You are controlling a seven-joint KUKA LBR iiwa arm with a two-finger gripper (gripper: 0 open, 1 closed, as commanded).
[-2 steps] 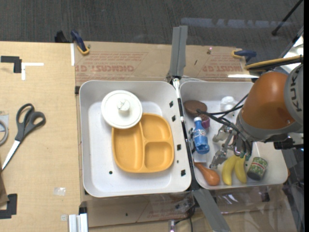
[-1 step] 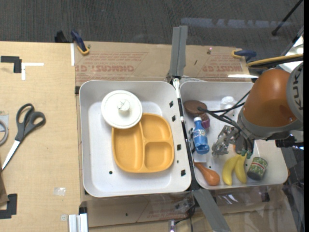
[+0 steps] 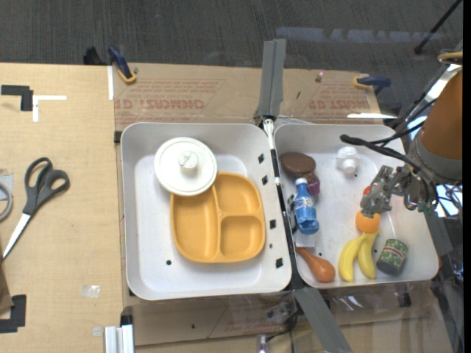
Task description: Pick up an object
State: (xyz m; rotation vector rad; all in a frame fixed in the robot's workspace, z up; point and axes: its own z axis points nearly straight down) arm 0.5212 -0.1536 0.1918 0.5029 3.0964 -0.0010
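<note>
Camera view: gripper down in right bin, directly over the orange ball, fingertips touching its top; can't tell finger state. Bananas and green can just nearer. Left bin: yellow tray, white lid.

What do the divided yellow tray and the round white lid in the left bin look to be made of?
Divided yellow tray: probably moulded plastic, smooth and matte, with rounded compartment walls and uniform colour. Round white lid: likely plastic too, possibly ceramic; it has a slight sheen and a moulded central knob.
</note>
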